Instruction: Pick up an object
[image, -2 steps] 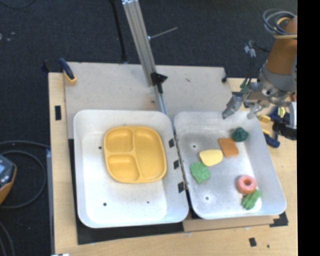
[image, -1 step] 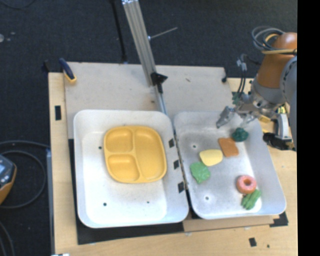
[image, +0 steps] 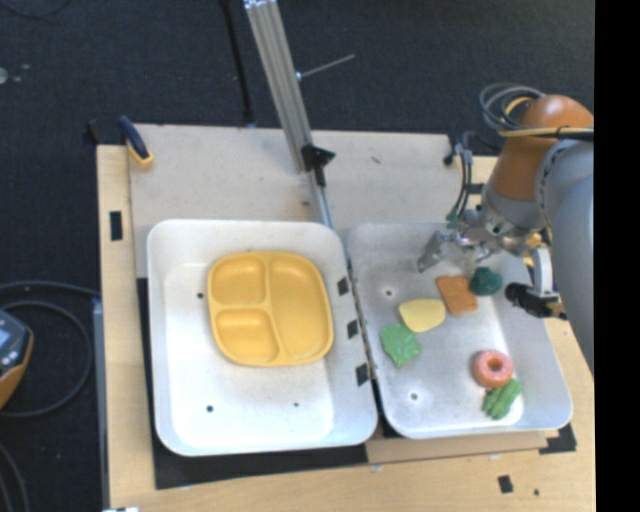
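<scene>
My gripper hangs over the far part of the right bin, open, with nothing between its fingers. Just in front of it lie an orange square piece and a dark green piece, touching each other. A yellow piece and a green leafy piece sit further left. Near the front right, a pink ring rests beside a bright green piece.
The left bin holds a yellow divided plate. A metal post rises slantwise behind the bins. The grey arm with its orange band comes in from the right, over the right bin's far corner.
</scene>
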